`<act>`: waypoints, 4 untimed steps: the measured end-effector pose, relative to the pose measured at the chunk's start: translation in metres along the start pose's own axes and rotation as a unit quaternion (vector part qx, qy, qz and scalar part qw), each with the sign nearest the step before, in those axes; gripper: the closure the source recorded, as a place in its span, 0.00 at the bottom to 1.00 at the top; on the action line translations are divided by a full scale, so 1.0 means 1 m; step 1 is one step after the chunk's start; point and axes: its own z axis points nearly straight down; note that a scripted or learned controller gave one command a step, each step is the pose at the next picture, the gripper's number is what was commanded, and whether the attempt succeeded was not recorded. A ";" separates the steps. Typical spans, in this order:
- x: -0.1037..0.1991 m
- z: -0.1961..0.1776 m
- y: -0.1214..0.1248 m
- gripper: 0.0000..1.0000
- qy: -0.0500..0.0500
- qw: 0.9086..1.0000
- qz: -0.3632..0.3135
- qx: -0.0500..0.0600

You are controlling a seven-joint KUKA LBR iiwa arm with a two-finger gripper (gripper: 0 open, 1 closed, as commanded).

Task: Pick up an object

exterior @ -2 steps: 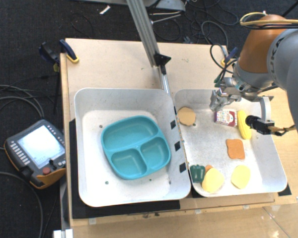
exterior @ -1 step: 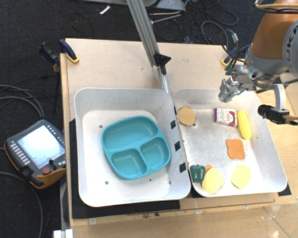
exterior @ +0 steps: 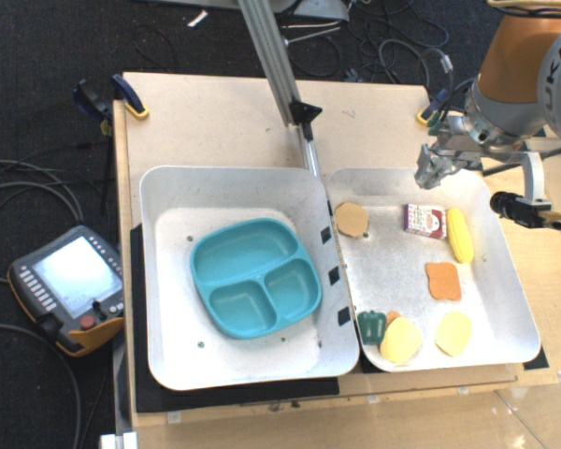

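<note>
Toy foods (exterior: 436,282) in right bin (exterior: 505,279), pincer (exterior: 434,170) above its far rim.

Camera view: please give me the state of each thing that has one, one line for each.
Two-finger gripper: above the right bin's far edge, nothing visibly held.
Teal three-compartment plastic tray: flat in the left bin, compartments empty.
Small red and white box: lying flat in the right bin.
Yellow corn cob: lying beside the box.
Orange toast slice: lying flat.
</note>
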 end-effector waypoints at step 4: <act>0.213 -0.007 -0.039 1.00 0.001 1.000 -0.003 0.003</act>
